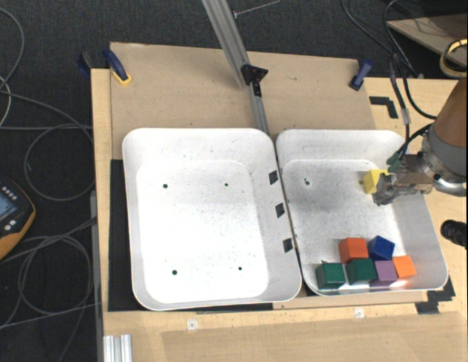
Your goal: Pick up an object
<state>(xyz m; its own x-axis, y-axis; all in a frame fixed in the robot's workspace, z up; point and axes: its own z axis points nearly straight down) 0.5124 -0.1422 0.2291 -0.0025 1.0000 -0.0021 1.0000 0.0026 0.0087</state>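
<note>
The left bin [196, 217] sits beside the right bin [354, 153]. In the right bin, a yellow block [371, 179] lies just left of the gripper [384, 194], touching or nearly so (its right side is hidden). Whether the jaws are open or closed I cannot tell. Coloured blocks [365, 262] cluster at the near edge.

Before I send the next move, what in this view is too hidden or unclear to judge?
- Hand, camera view: its fingers merge into one dark blur, so open or shut is unclear.
- Yellow block: partly covered by the hand; grip or mere contact is unclear.
- Block pile in the right bin: blocks overlap, so the count is uncertain.
- Arm: cut off by the right edge.
</note>
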